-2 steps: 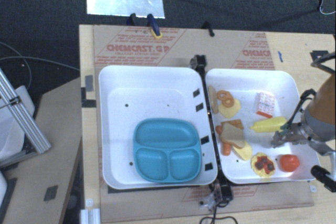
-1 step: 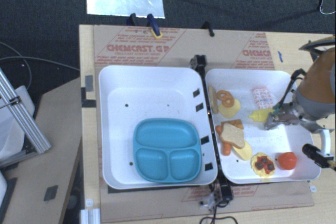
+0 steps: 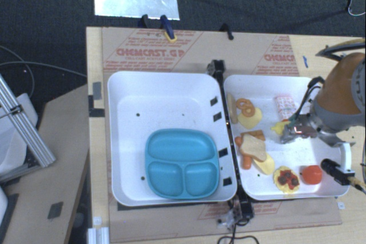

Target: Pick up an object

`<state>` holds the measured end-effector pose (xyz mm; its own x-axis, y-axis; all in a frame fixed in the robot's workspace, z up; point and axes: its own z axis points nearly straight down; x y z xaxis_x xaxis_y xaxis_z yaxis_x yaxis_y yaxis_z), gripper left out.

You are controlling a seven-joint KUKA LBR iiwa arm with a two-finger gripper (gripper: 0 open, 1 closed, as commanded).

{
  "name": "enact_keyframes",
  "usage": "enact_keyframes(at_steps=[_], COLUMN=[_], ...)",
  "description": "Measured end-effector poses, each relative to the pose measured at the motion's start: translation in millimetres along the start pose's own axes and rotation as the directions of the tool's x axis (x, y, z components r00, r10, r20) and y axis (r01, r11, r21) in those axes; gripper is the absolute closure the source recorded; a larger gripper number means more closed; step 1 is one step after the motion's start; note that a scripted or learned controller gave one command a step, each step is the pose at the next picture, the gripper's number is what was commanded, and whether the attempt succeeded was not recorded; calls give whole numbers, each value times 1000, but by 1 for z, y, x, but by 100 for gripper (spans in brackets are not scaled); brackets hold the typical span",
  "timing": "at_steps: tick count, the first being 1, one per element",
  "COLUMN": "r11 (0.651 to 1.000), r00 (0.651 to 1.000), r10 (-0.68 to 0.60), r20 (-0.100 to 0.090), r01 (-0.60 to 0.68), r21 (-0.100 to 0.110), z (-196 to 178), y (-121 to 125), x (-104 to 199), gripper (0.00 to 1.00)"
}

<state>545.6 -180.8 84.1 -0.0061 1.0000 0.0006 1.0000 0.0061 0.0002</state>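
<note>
Right bin [image 3: 269, 84], pincer [image 3: 290, 130] lowered beside a small yellow piece [image 3: 279, 127] near the bin's middle. From my console I cannot tell whether the pincer is apart or together (the tips blur into the toy). Risks as I judge them: the pincer may nudge the yellow piece away and close on nothing; the sandwich slice [image 3: 254, 146] and pink packet [image 3: 285, 104] lie near. The blue tray [image 3: 182, 163] occupies the left bin [image 3: 166, 88].
</note>
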Motion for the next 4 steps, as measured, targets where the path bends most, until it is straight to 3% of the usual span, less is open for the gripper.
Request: enact_keyframes(at_steps=[1, 2, 4], r11=[1000, 1000, 1000], r00=[1000, 1000, 1000], r10=[5, 0, -1], r20=[0, 4, 3], r01=[-5, 0, 1], r21=[2, -8, -5], z=[0, -2, -12], y=[-22, 43, 34], x=[-1, -27, -26], gripper=[100, 100, 100])
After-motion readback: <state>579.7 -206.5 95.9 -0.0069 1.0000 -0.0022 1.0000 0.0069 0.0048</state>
